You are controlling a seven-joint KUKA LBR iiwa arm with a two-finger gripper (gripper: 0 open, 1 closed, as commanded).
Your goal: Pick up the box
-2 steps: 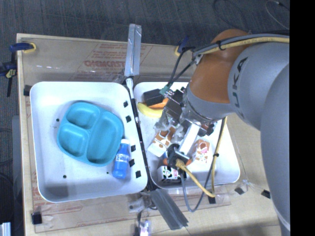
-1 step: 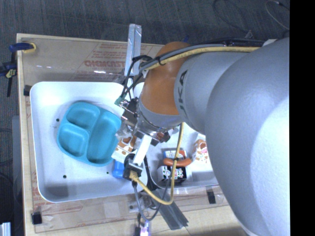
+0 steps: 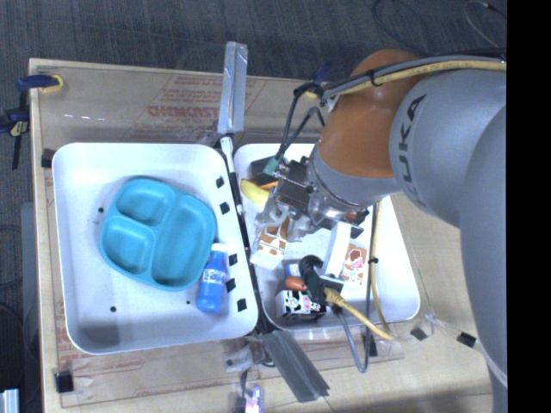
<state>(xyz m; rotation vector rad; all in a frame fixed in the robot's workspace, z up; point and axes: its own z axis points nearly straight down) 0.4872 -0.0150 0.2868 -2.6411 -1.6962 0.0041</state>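
Observation:
A white box with brown patches [image 3: 273,243] lies in the right bin [image 3: 398,269], close to its left wall. My gripper [image 3: 288,216] hangs directly over the box's upper end, and the grey wrist with its orange band [image 3: 370,136] covers the back of that bin. Whether the gripper touches the box is hidden by its own body. A second white carton with a reddish picture [image 3: 354,261] lies to the right of the box.
The right bin also holds a yellow piece [image 3: 253,190], a black-and-white patterned item [image 3: 297,302] and a small orange piece [image 3: 295,283]. In the left bin [image 3: 77,231] sit a blue divided tray [image 3: 159,231] and a blue bottle [image 3: 211,280]. Cables trail from the arm.

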